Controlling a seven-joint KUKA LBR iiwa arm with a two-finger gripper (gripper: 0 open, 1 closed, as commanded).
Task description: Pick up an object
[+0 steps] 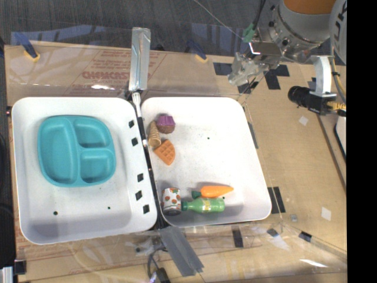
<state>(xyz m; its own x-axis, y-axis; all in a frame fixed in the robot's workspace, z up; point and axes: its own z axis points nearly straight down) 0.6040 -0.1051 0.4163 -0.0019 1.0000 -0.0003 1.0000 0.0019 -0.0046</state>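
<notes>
Camera view: the gripper (242, 75) hangs above the bench just beyond the far right corner of the right bin (254, 158), outside the bin wall. Whether it is open or closed cannot be told, and no object is seen in its grasp. All loose objects lie in the right bin, below and to the left of the gripper in the picture. Nearest to it, though well apart, are a purple toy (166, 122), an ice-cream cone (154, 135) touching it, and a waffle piece (166, 152) just beside the cone, all close to the bin's left wall. Farther off, along the near wall, a carrot (215, 190) lies just above a green bottle (204, 205) on its side, with a small can (171, 199) at the bottle's left end. The left bin (23, 158) holds a teal divided plate (75, 150), well apart from the gripper.
</notes>
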